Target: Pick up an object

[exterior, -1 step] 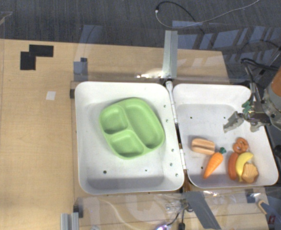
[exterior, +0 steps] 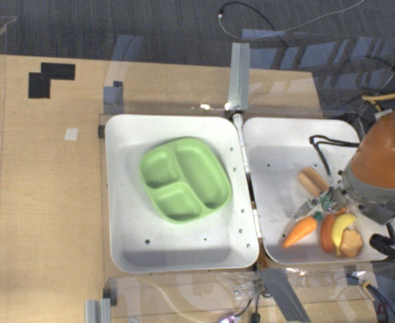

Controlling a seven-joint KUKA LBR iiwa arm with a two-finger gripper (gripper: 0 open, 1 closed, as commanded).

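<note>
— Over the right white bin [exterior: 278,147], what's the two-finger gripper [exterior: 324,202] doing?
— Hovering low at the orange plastic carrot [exterior: 300,231]; finger state I can't tell. Approach step, nothing visibly held.
— Next?
— Centre on the carrot, close, lift.

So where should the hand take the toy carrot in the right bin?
Probably across the carrot's thick end, from above. It lies flat, tip pointing lower left. Its tapered tip is too thin for a sure grip, and the orange fruit crowds its right end.
</note>
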